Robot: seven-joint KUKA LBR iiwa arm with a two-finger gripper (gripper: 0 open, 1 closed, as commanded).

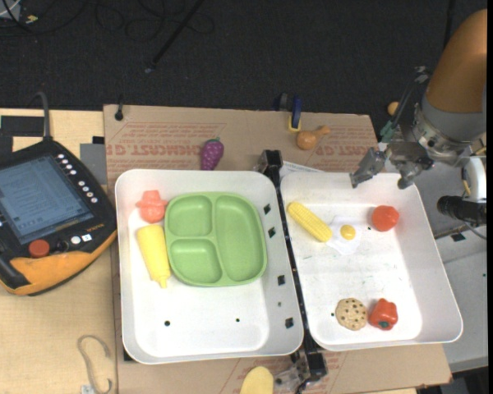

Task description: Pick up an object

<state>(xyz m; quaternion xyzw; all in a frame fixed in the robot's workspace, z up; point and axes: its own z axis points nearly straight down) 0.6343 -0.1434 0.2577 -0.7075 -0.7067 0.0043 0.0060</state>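
My gripper point(387, 173) hangs open above the far edge of the right bin point(419, 277), its two dark fingers spread with nothing between them. Just below and slightly right of it lies a red tomato point(384, 217). A corn cob point(309, 221) and a fried egg point(346, 234) lie left of the tomato. Near the bin's front are a cookie point(351, 313) and a red pepper point(383, 313).
The left bin point(197, 318) holds a green divided plate point(214, 238), a yellow bottle point(154, 253) and a pink toy point(150, 206). Purple grapes point(212, 153) and an orange toy point(310, 137) lie behind the bins. A teach pendant point(41, 208) sits at left, a yellow toy point(257, 379) in front.
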